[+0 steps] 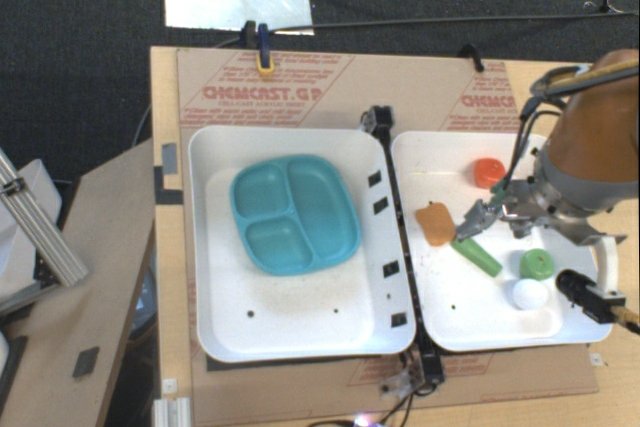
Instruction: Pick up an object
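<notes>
The gripper [478,218] hangs over the right bin [440,315], its grip impossible to read, tips between the green stick [477,256] and tan piece [435,223] (crowding could nudge either aside, spoiling the pick).

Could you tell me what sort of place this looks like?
Probably a robotics lab test bench, not a home or kitchen: two white bins clamped side by side on a CHEMCAST-printed board, toy-like objects such as a teal divided plate, and a robot arm reaching in.
</notes>
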